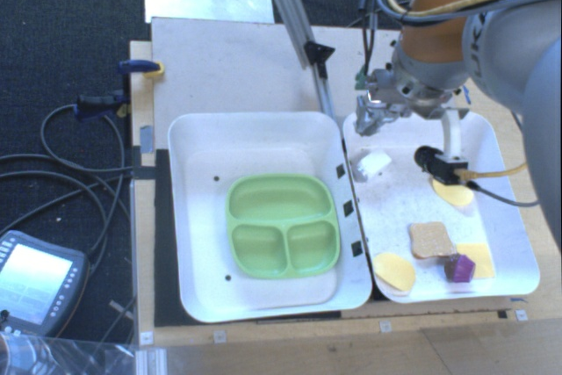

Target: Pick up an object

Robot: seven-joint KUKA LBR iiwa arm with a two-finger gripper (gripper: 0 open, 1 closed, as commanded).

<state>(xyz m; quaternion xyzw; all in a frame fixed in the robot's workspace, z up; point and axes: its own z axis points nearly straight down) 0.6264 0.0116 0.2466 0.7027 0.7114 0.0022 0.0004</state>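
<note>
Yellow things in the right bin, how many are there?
3: a yellow piece by the black sensor, a yellow oval at the front-left corner, a yellow square behind the purple block. The arm may hide more.

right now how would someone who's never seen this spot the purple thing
Look in the right bin, the one without the green tray. Go to its near edge, where a tan toast slice lies. The purple block sits just beside it on a yellow piece, the only dark, chunky item among flat pale ones.

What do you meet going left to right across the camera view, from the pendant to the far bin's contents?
Teach pendant → green divided tray → yellow oval piece → toast slice → purple block.
</note>
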